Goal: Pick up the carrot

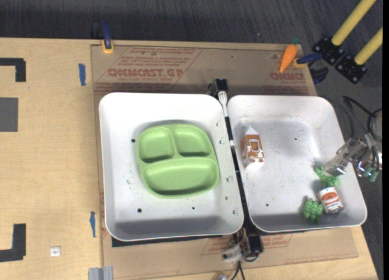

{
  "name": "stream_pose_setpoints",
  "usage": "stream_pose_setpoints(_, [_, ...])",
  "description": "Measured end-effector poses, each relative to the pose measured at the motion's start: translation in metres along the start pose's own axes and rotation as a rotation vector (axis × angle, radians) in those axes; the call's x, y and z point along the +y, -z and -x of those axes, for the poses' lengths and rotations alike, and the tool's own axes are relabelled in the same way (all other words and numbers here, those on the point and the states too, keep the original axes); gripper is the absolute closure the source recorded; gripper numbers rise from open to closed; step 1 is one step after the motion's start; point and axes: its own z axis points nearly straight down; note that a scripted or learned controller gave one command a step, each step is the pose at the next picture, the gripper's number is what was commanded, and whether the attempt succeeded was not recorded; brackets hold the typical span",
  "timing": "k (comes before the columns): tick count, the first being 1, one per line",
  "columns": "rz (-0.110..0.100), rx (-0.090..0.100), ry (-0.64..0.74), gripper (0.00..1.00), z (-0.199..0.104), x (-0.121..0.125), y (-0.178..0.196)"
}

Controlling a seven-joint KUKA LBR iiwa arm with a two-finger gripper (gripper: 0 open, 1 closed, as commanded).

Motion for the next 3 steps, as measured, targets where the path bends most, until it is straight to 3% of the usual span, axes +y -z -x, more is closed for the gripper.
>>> stream_pose_setpoints(1, [-0.014,0.027,-0.106,1.00,-0.019,0.070,0.030])
stream_pose_setpoints(2, [-0.019,0.030,-0.278,1.00,-0.068,0.113,0.011])
stream_pose_setpoints(3, [-0.020,0.030,-0.312,1.00,-0.133,0.149,-0.004])
